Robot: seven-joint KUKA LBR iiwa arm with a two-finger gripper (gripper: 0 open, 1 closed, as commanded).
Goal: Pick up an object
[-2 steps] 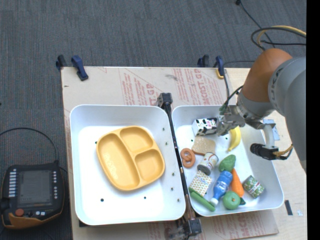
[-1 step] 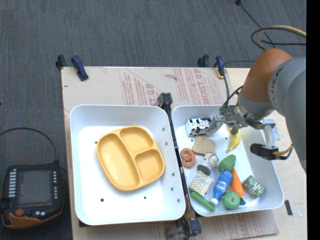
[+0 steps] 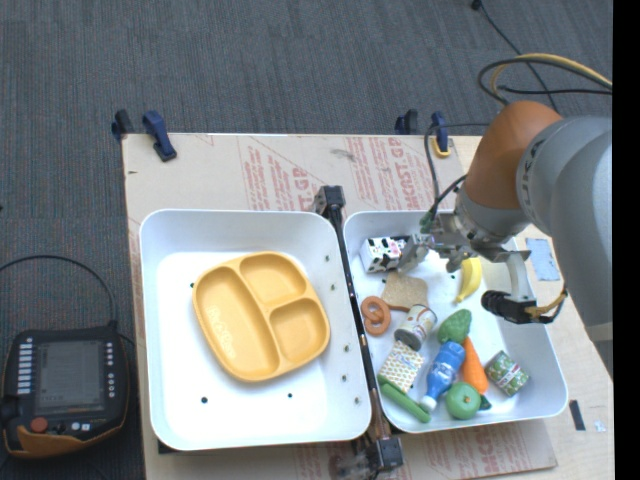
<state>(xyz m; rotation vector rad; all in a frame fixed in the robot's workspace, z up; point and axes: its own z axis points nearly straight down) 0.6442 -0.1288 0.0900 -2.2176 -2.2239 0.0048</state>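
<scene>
My gripper [image 3: 433,251] hangs over the back of the right bin [image 3: 548,366], just right of a black-and-white cow toy [image 3: 381,252]. A slice of toast [image 3: 404,290] lies just below it and a banana [image 3: 468,278] to its right. Nearer the front lie a pretzel [image 3: 376,313], a small can [image 3: 418,325], a green pepper [image 3: 455,325], a carrot [image 3: 473,365], a blue bottle [image 3: 441,373], a green apple [image 3: 462,400], a patterned box [image 3: 400,367] and a green roll [image 3: 508,373]. I see nothing held in the gripper.
The left bin [image 3: 165,268] holds a yellow divided plate [image 3: 262,314]. A black divider [image 3: 345,268] runs between the bins. Blue clamps [image 3: 158,133] grip the board's back edge. A teach pendant [image 3: 65,378] lies on the floor at the left.
</scene>
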